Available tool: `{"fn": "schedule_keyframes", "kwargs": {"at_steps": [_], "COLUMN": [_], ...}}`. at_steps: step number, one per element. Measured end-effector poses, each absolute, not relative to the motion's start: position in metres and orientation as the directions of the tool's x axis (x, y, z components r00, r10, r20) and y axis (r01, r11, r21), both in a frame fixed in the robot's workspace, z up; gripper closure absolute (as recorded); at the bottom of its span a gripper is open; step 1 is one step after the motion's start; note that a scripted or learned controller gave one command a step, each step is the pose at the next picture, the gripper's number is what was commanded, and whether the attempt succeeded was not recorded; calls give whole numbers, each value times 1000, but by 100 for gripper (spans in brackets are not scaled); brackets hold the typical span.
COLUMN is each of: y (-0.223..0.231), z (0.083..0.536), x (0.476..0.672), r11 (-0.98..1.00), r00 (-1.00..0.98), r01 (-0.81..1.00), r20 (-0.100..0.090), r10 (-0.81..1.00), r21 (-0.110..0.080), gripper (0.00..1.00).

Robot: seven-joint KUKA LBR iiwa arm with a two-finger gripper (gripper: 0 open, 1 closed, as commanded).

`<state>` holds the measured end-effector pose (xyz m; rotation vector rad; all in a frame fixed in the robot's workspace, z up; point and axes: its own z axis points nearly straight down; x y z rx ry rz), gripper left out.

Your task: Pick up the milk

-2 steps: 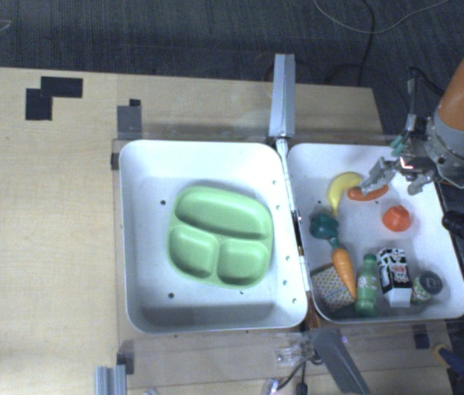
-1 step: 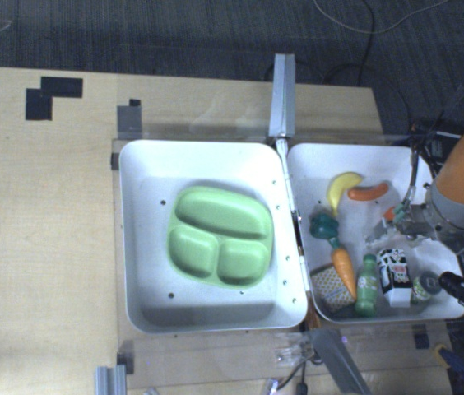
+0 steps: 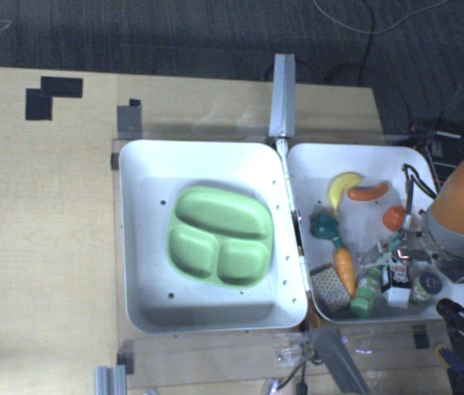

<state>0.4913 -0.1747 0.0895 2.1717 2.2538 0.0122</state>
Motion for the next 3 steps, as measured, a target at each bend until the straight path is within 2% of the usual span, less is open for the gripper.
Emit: {"fn": "schedule_keyframes", "kwargs": {"at_steps": [1,2,3], "y": [-174,-174,-148], "z": [101,101,97], "x": [494,494,514], "r11": [38,39,-188], "r00": [-38,-39,188], "r01": [999,999,982], "r20": [-3,-3,0], "r10": [999,999,982], "r21": [19,20,8], "gripper": [100,0,0]}}
